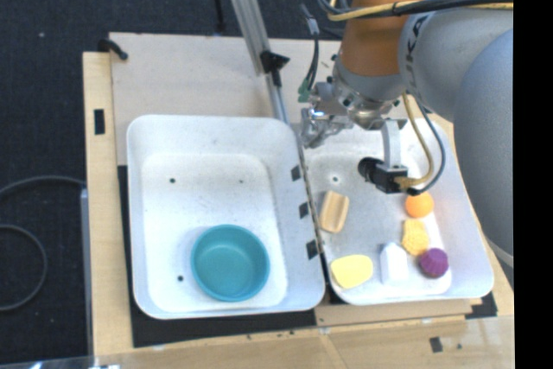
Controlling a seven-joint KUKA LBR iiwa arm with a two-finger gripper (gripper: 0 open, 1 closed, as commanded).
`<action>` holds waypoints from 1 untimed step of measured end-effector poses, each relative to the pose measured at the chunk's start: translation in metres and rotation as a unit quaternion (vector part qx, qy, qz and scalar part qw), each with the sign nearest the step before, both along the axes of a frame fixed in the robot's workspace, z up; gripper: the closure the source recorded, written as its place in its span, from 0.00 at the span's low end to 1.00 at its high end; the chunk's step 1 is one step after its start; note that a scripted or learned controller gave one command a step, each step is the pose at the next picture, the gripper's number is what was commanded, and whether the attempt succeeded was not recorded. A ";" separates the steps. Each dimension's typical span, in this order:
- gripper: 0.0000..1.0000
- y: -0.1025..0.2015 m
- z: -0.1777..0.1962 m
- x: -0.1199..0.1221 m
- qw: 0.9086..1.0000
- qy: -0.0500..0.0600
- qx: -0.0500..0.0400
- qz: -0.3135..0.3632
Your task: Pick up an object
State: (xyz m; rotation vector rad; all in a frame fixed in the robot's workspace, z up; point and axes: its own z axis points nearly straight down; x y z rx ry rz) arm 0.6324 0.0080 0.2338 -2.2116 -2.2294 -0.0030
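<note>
Plainly, nothing is held yet: the gripper (318, 130) hangs over the far left corner of the right bin (347, 162), close to the wall it shares with the left bin (138, 186). From this slant I cannot tell whether it is spread or pressed together. The nearest candidate is the tan block (333, 212), which lies nearer in the scene than the gripper, just beside that shared wall and apart from the other pieces. It looks like the soundest choice, since it has free space on its right side. The grasp would likely go best with the gripper centred over the block and closing across its shorter width, kept clear of the bin wall on the left so that nothing catches there. The remaining things crowd the near right part of the bin: a yellow piece (352, 270), a white object (393, 262), a purple ball (434, 262), a yellow lump (416, 235) and an orange ball (419, 205). These sit close together, so a descent there risks nudging neighbours. A teal bowl (230, 262) rests alone in the left bin, probably too wide to pinch except at its rim.
</note>
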 end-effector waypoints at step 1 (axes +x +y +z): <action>1.00 0.047 0.005 -0.024 1.000 0.001 0.000 0.000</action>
